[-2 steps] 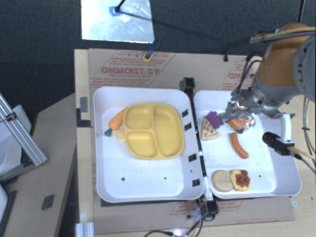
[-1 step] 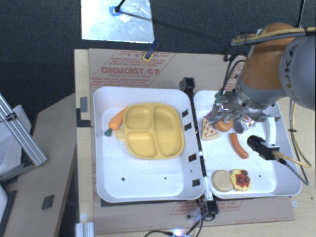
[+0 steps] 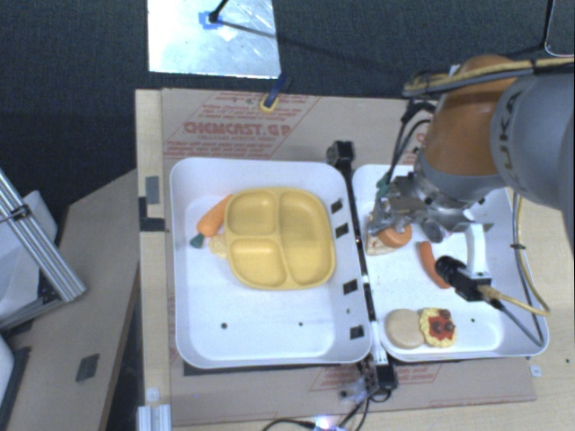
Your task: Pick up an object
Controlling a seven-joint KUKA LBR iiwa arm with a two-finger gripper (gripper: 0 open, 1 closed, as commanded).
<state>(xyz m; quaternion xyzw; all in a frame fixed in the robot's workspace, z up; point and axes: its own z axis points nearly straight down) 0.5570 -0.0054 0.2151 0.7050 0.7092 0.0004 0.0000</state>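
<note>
My gripper (image 3: 389, 221) hangs low over the left part of the right bin (image 3: 503, 335). Right under it lies an orange and white toy food piece (image 3: 393, 238), partly covered by the gripper. An orange sausage-shaped piece (image 3: 430, 264) lies just to its right. Near the bin's front edge sit a round beige piece (image 3: 403, 328) and a piece with red and yellow topping (image 3: 438, 327). The arm's bulk hides the back of that bin.
The left bin (image 3: 260, 335) holds a yellow divided plate (image 3: 274, 238) with a toy carrot (image 3: 212, 216) against its left side. A black-clipped divider (image 3: 352, 232) separates the bins. A shiny metal sheet (image 3: 214, 25) lies behind the bench.
</note>
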